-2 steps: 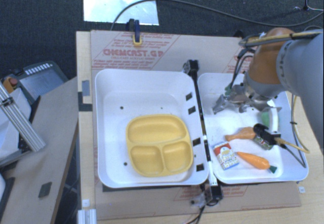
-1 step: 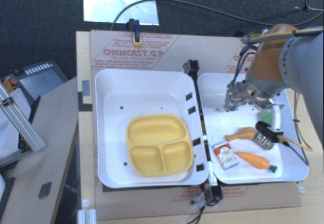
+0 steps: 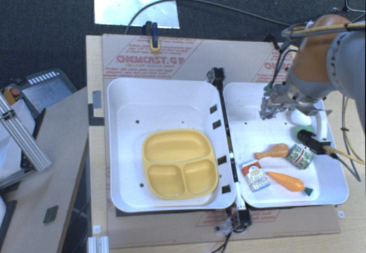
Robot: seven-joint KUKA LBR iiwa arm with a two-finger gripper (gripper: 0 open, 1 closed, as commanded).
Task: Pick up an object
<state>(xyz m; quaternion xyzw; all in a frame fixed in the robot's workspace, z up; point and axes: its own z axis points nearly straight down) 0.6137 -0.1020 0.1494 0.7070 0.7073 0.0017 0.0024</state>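
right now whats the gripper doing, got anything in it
The arm's two-finger gripper hangs over the upper part of the right white bin: nothing visible between its fingers, open or shut cannot be told.

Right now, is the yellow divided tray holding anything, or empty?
Empty. The yellow tray lies flat in the left bin, and all three of its compartments show bare yellow plastic.

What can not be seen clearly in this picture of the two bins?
- Pincer: too small and blurred in the camera view to tell how it stands, or whether anything is in it.
- White object in the right bin: partly covered by the arm, so its kind is unclear.
- Can and carton: labels too small to read.
- Arm: cut off by the right edge.
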